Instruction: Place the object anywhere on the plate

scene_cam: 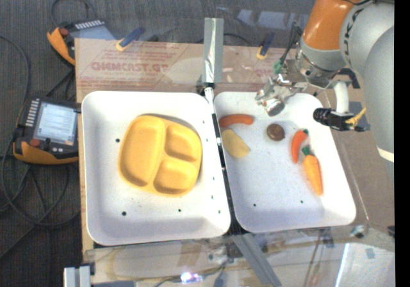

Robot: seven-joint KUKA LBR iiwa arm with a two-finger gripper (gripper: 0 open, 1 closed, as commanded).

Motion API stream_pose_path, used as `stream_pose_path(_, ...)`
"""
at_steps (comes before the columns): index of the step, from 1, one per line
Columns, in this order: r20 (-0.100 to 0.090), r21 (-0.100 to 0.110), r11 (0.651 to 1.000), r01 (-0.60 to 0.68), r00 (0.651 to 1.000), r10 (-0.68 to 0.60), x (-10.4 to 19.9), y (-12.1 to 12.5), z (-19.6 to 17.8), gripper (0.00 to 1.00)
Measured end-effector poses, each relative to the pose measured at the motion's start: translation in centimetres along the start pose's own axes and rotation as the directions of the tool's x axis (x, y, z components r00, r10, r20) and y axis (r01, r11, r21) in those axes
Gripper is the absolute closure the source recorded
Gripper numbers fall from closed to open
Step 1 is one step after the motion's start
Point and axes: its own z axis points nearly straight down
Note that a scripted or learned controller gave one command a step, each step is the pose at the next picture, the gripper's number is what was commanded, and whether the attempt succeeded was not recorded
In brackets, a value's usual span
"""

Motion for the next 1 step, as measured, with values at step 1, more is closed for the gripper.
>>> stream_pose_path(1,-0.006,-0.003,0.979,0.205,0.979,-0.205,7.65,-2.94,0.09,1.0)
